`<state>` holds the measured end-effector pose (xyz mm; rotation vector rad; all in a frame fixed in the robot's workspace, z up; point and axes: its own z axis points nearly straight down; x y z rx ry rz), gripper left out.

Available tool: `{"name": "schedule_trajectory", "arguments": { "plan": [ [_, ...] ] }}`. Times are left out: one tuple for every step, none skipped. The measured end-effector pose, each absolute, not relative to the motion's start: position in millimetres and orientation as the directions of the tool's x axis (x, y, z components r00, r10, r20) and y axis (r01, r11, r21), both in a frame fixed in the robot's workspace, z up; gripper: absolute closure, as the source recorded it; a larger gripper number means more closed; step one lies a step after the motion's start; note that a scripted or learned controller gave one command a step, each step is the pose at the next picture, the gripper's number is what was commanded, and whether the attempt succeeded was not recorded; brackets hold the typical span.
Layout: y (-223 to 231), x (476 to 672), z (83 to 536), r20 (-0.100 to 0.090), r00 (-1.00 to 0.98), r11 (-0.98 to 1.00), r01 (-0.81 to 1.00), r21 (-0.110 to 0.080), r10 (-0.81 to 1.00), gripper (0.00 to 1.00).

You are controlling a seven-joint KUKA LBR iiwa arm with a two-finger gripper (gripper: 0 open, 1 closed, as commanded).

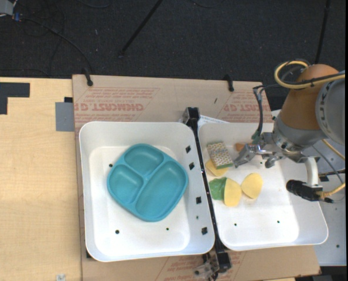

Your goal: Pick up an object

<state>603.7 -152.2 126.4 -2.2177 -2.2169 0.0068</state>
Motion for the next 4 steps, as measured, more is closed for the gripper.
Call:
{"name": "schedule_trajectory", "arguments": {
  "plan": [
    [-151, 602.8, 85, 0.001, 0.001, -0.001, 1.0, -0.006, 1.0, 0.0],
    [-152, 603.2, 98, 0.001, 0.003, -0.003, 1.0, -0.006, 1.0, 1.0],
    [-160, 604.3, 144, -0.001, 0.002, -0.002, 1.0, 0.001, 1.0, 1.0],
    [-166, 613.6, 200, -0.001, -0.001, 0.001, 1.0, 0.002, 1.0, 1.0]
  ]
}}
